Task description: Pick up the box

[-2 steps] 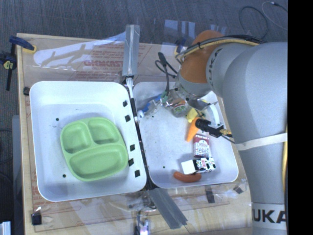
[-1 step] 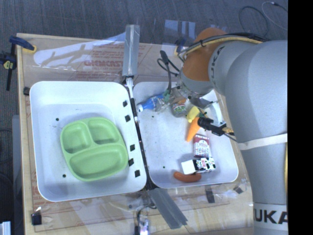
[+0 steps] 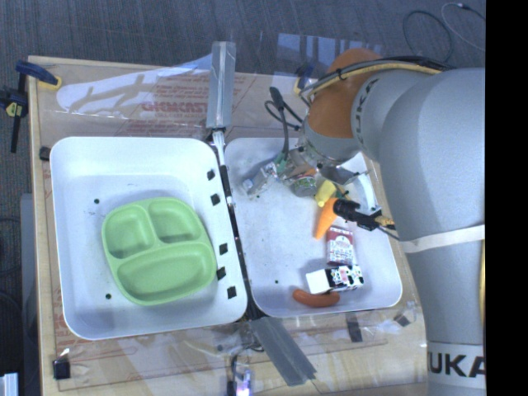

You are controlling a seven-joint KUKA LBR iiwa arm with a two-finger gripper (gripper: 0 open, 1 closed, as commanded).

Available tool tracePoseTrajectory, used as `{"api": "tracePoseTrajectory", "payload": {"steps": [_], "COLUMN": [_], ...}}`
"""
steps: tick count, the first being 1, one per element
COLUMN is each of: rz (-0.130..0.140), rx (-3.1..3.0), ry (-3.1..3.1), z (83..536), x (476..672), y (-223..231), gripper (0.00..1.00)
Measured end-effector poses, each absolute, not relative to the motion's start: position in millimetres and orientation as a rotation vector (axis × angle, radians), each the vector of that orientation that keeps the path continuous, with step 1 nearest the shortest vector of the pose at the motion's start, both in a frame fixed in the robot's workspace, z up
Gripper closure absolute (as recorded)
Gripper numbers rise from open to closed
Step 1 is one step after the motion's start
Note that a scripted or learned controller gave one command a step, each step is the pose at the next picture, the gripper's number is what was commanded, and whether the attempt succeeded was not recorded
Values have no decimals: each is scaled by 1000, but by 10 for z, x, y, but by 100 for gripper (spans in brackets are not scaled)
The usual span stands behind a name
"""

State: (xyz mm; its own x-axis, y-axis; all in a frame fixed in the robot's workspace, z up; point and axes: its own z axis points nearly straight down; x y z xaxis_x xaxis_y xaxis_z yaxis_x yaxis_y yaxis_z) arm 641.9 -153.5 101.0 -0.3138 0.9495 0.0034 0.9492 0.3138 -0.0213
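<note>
Right bin (image 3: pixel 272 291), near edge: a brown sausage-shaped item (image 3: pixel 316 298). Just beyond it, touching or nearly so, a small white piece with black marks (image 3: pixel 334 278). The box (image 3: pixel 340 245), red and white, lies flat just beyond that, right of the bin's middle. Farther on, an orange carrot-like piece (image 3: pixel 325 218) and a yellow item (image 3: pixel 326 190). Pincer (image 3: pixel 290 172) at the far end, over small clutter; arm hides it, so how far open I cannot tell. Left bin (image 3: pixel 74 188): green divided plate (image 3: pixel 158 250), near-centre.
</note>
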Motion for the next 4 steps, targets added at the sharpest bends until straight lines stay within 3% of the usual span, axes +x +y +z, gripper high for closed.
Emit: {"api": "tracePoseTrajectory", "payload": {"steps": [1, 2, 3, 4], "rz": [5, 6, 2, 1], "rx": [-1821, -1815, -2241, -2241], "ry": [-2553, -2558, -2200, -2200], "z": [914, 1024, 1501, 1501], "x": [6435, 6447, 6184, 6185], "y": [-1659, -1649, -1816, -1813], "gripper": [0, 100, 100, 0]}}
